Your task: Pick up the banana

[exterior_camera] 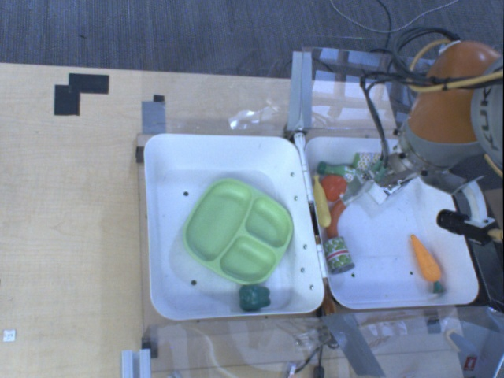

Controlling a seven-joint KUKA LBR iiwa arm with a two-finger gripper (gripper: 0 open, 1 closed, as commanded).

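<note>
The banana [321,203] lies in the right bin [394,290], a slim yellow toy pressed lengthwise against that bin's left wall, its far end touching or nearly touching a red, tomato-like piece [334,186] and an orange-red piece [336,216] crowding its right side. That placement is the main hazard, as I judge it: with the wall on one side and round neighbours on the other, a finger coming down may find no room, strike the rim, or close on the red piece instead; the banana's smooth, curved plastic skin could also squirt out of a pinch made off-centre. A small can with a green label [339,254] stands just past its near end, and a green bottle-shaped item [332,168] lies by the far end, so a sweep along the wall risks knocking either. The gripper [386,172] hangs over the far middle of the right bin, apart from the banana, and whether it is spread or closed I cannot tell; nothing visible sits in it. Farther off, a tapered orange carrot [426,261] rests near the bin's right side. The left bin [157,235] holds a glossy light-green divided plate [239,231] and a knobbly dark-green vegetable [254,297]. Both bins are smooth, shallow white plastic, on which light toys would slide easily if nudged.
</note>
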